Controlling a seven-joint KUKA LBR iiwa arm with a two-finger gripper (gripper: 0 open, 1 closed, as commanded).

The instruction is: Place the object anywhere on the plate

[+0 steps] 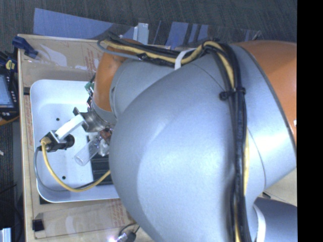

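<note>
My grey arm (192,145) covers most of the view and hides the right bin and much of the left one. The gripper (93,147) hangs low over the right part of the left white bin (38,92), below the orange band (103,84). A white bracket (68,129) and a black part (58,141) stick out from the wrist to the left. A small green patch (89,87) peeks out at the arm's edge; I cannot tell what it is. The arm covers whatever lies under it.
A yellow cable (55,178) loops from the wrist down across the bin floor. The wooden bench (65,216) frames the bin. A dark device (6,95) sits off the left edge and a blue clamp (25,47) at the top-left corner.
</note>
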